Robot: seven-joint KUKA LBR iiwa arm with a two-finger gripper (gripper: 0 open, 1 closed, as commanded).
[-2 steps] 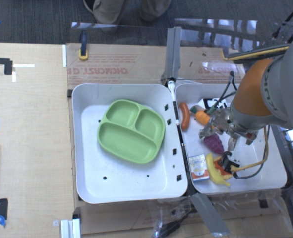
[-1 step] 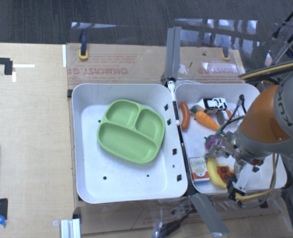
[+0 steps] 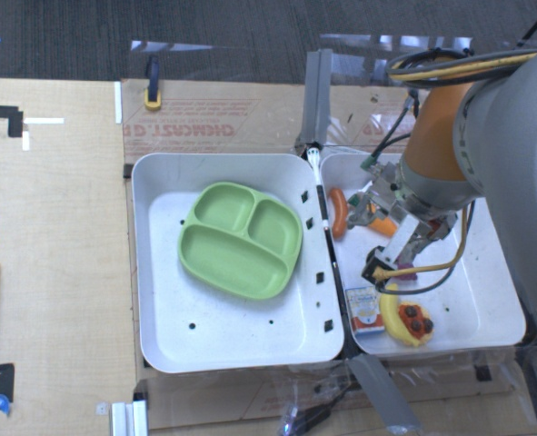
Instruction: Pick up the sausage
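Observation:
The sausage (image 3: 338, 213), orange-red and oblong, lies in the right bin (image 3: 486, 325) against its left wall, pointing away from the camera. My gripper (image 3: 366, 205) hangs just to the right of the sausage, close to it, below the grey arm with the orange band. Nothing shows between gripper and sausage, and the arm hides much of the bin's upper part.
A small orange piece (image 3: 387, 228) lies beside the gripper. A yellow toy with red spots (image 3: 405, 322) and a small carton (image 3: 363, 309) sit at the right bin's front. The left bin (image 3: 159, 325) holds a green divided plate (image 3: 241, 239).

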